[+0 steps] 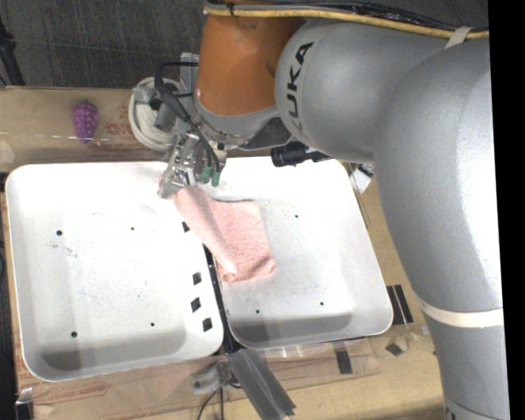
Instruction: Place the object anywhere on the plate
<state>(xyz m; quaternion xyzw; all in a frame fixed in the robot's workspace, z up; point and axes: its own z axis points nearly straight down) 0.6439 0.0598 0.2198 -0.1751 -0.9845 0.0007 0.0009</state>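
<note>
over the seam between the two bins, the gripper (183, 172) is pinched onto the top corner of a pink cloth (231, 235), which hangs and drapes down into the right bin (334, 245). the left bin (98, 257) lies alongside. a purple object (85, 120) sits on the bench behind.

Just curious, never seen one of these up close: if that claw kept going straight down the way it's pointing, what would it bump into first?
Most likely the pink cloth. The gripper points down at the cloth's upper corner, near the edge between the two white bins. Height is hard to judge here.
</note>
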